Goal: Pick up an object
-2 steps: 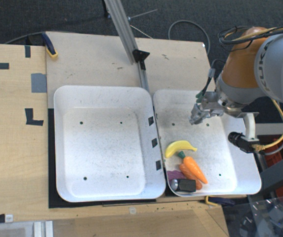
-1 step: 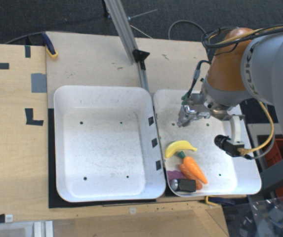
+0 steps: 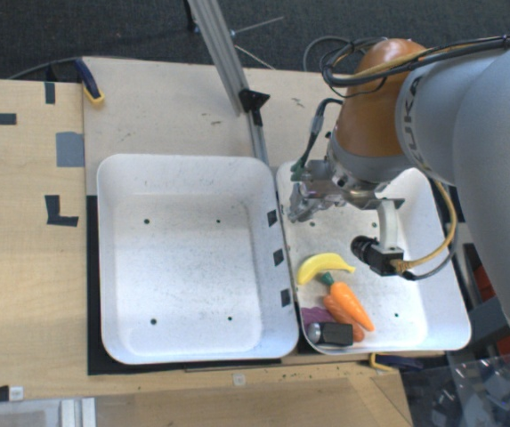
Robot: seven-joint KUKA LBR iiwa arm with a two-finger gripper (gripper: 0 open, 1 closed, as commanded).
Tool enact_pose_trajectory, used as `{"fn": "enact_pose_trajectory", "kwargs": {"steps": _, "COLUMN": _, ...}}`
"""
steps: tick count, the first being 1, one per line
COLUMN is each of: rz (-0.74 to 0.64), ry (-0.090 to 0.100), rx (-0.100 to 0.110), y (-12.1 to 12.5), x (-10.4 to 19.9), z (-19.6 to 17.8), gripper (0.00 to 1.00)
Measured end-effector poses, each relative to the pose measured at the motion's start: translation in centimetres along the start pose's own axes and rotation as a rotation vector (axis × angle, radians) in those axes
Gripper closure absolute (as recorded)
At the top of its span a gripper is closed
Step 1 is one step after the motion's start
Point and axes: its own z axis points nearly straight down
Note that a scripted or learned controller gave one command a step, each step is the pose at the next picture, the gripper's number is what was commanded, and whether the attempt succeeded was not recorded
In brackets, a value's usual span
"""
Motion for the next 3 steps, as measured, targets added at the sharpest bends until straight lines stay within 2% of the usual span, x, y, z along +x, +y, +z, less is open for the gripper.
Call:
{"fn": "enact_pose_trajectory", "kwargs": {"steps": 2, "rz": 0.001, "ry": 0.000, "rx": 0.000, "y": -0.5, "x": 9.8, "z": -2.5, "gripper": 1.00}}
{"fn": "enact_pose_trajectory", "kwargs": {"steps": 3, "rz": 0.005, "ry": -0.003, "rx": 0.001, "y": -0.5, "x": 9.5, "z": -2.4, "gripper": 0.00}}
